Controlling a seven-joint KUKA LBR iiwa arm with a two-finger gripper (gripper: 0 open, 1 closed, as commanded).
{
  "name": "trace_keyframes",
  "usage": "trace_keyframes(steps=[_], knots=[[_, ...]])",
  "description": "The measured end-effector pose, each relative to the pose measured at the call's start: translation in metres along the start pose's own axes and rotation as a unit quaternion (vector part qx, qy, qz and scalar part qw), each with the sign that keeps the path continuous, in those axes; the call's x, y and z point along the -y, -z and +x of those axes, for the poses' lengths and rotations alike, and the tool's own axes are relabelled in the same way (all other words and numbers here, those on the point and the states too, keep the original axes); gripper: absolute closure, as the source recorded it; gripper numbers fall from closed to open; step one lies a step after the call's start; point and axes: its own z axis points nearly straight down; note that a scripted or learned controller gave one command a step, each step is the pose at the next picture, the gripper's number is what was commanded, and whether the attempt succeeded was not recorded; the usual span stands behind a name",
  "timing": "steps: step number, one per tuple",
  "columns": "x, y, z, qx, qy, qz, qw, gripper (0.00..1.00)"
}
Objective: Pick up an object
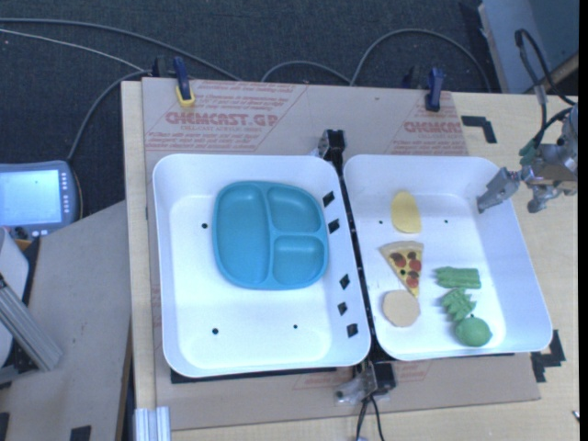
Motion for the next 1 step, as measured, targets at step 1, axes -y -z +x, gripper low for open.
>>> trace_keyframes(steps=[1], knots=[[-0.0023, 0.0081, 0.0011, 0.002, 0.002, -0.007, 1.0000, 0.00]])
